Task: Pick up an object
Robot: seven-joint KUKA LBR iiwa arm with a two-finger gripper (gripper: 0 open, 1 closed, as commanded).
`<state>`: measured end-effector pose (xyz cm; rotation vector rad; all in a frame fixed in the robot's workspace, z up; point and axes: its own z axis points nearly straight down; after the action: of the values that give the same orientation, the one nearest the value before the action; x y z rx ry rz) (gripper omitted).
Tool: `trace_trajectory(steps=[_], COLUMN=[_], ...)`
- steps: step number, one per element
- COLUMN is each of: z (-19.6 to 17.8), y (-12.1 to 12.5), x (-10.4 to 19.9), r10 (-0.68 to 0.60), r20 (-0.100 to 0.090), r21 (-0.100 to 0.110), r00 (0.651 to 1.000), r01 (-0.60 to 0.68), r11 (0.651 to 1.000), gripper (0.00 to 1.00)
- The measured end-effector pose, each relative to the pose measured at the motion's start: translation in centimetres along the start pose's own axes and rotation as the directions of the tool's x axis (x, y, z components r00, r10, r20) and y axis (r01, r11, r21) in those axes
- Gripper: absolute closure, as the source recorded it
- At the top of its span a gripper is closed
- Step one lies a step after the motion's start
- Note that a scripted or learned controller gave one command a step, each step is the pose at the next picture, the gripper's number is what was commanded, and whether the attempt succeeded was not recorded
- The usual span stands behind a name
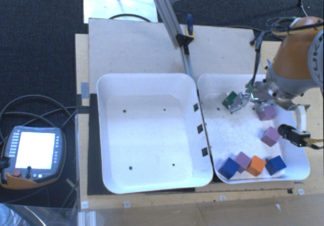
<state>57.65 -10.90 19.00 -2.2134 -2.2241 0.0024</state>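
**Pick not yet secured: jaws at a green block in the right bin**

Camera view: The arm [298,55] comes in from about three o'clock, its orange band over the upper right part of the right bin [217,119]. The gripper [242,101] points toward nine o'clock and sits against a green block [231,99] near the top of that bin, at roughly eleven o'clock from the bin's middle. Metal fingertips touch or flank the block's right side, but the angle and blur hide the contact, so I cannot tell whether the jaws are spread, pressed together, or pinching the block. The block may rest on the bin floor or be lifted a little; that too is unclear.

The other candidates lie loose in the same bin. A mauve block [266,112] is just below the wrist, and a purple block [270,136] sits at five o'clock from the gripper. Along the bottom rim stand a dark blue block [229,167], a pale purple block [243,160], an orange block [256,165] and a blue block [275,164], the middle ones touching. The left bin [109,134] holds no blocks. A teach pendant [31,156] lies off the surface at nine o'clock.

By my judgement the approach is done and the green block is the target. A confirmed grip and a clear lift out of the bin are what remain.
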Motion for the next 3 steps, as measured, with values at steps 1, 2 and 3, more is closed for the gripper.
trace_trajectory(steps=[1,2,3], z=[-0.3,5.7,10.2], y=[0.1,-0.5,-0.5], x=[0.0,-0.5,-0.5], r10=[0.001,0.003,0.003], r20=[0.001,0.001,0.001], r21=[-0.005,0.001,0.0], r00=[1.0,1.0,1.0], r01=[-0.001,-0.003,-0.003], r11=[1.0,1.0,1.0], gripper=[0.0,0.0,0.0])
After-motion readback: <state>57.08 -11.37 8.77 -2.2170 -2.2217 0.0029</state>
